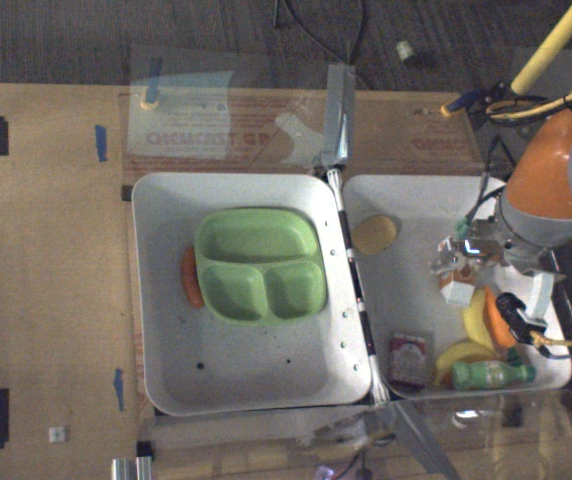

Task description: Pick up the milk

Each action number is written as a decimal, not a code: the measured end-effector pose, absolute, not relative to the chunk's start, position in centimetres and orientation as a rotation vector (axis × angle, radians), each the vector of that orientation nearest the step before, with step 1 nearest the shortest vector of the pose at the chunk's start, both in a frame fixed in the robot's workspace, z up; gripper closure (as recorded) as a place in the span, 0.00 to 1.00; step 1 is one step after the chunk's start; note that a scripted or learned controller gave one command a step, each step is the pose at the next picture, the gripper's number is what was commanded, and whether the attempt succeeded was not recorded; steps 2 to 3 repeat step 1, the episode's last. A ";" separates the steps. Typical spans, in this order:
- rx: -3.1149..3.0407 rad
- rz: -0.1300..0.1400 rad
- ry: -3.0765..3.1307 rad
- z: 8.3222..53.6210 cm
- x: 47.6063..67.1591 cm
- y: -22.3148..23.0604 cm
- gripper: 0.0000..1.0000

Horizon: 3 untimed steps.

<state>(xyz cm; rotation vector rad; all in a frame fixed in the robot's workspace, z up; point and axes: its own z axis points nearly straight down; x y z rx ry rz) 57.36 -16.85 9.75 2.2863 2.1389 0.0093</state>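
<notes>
Milk (pixel 456 288) sits mid right bin (pixel 406 203), banana (pixel 476 318) at its 5 o'clock. Jaws (pixel 453 260) hover just at milk's 12 o'clock; you cannot tell their opening. Step: approach. Next: you descend squarely, straddle carton, close.

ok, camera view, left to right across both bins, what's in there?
Orange carrot-like piece → green divided tray → round tan cookie-like disc → small red-and-white packet → gripper over a small white-and-orange carton, likely the milk. Bananas, green bottle and the rest at far right overlap, so left out.
</notes>
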 end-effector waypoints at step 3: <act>2.314 0.000 2.125 18.4 59.1 -7.6 1.00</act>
